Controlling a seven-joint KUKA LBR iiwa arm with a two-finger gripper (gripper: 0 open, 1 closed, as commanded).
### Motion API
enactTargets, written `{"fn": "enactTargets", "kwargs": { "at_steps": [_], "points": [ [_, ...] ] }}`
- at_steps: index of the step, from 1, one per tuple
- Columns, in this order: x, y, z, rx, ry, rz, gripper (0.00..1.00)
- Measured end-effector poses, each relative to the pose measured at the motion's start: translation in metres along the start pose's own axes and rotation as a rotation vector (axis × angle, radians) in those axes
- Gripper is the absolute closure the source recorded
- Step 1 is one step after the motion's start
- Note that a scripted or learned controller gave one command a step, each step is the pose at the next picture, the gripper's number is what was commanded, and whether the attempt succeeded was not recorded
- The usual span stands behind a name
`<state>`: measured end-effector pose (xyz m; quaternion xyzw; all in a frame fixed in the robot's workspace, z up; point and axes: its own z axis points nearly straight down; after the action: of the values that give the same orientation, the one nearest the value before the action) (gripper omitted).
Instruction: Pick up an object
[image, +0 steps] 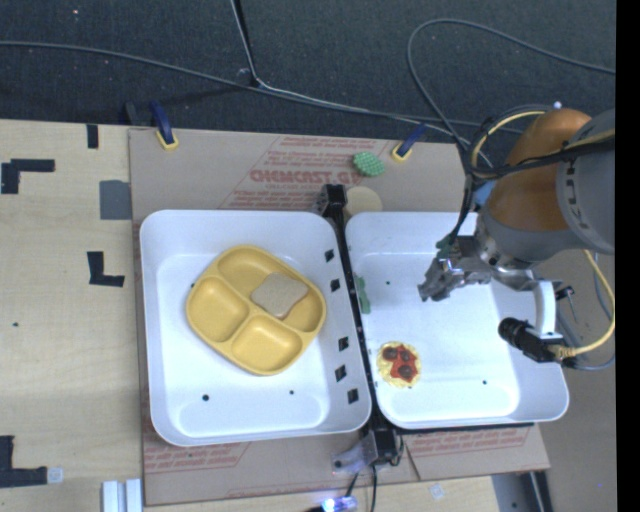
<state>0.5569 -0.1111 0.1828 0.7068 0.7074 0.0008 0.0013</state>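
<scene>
1. The gripper (437, 287) hangs over the right bin (500, 395), toward its upper middle; whether it is wide or narrow cannot be told.
2. A small pizza-like toy (399, 364), yellow with red topping, lies in that bin near its lower left.
3. The left bin (180, 395) holds a yellow compartment tray (225, 310) with a tan slice (279, 294) on it.
4. Red print on the cardboard (270, 170) behind is too blurred to read.
</scene>
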Motion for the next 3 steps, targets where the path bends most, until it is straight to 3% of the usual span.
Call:
{"fn": "enactTargets", "kwargs": {
  "at_steps": [1, 3],
  "points": [
    [0.000, 0.001, -0.053, -0.002, -0.001, -0.001, 1.00],
    [0.106, 0.036, -0.038, 0.005, 0.002, -0.006, 1.00]
  ]
}}
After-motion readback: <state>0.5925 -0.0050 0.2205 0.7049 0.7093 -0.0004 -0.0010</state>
